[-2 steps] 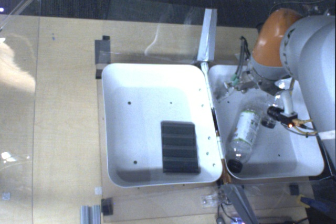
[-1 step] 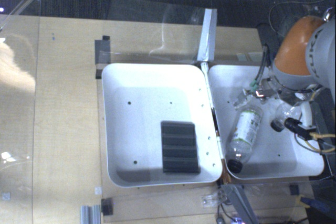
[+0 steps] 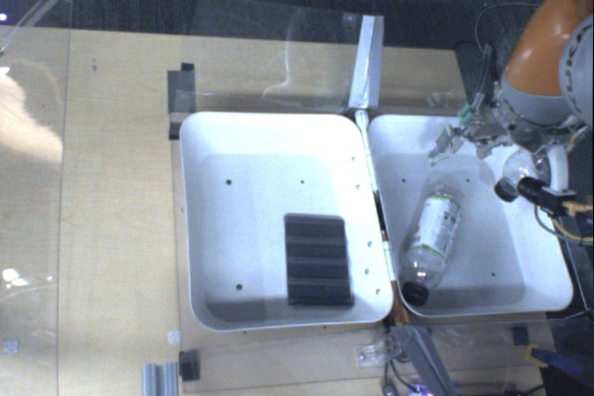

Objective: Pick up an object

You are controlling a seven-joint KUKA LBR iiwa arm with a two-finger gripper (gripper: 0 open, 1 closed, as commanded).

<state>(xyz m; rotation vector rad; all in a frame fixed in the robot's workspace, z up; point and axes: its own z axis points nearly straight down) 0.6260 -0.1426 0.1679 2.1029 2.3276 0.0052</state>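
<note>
Camera view, the one I've got: I read this as the approach step, pre-grasp, nothing picked yet. The gripper (image 3: 461,136) sits over the back part of the right bin (image 3: 548,292), hanging off the grey arm (image 3: 548,60) w/ its orange band, which comes in from the right. It's too small and cluttered w/ cables for me to say whether it's spread or pressed together, so I can't tell, and I see nothing pinched in it. The nearest candidate is the bottle (image 3: 433,232), lying on its side on the right bin's floor, near the gripper but clearly apart from it, toward the front-left of that bin. It's clear plastic w/ a pale label round the middle and a dark cap end pointing at the front wall, close to the divider between bins. The body runs at a slight diagonal. My guess is the next move needs a shift fwd and left, wrist turned so the jaws cross the bottle's narrow width, then a drop. It's round and smooth, so it may roll or slip if the grip's off-centre. The other option is the black ribbed block (image 3: 317,260), flat in the left bin (image 3: 200,199), front-centre, well apart from the gripper. It looks low and wide, prob. harder to pinch.
</note>
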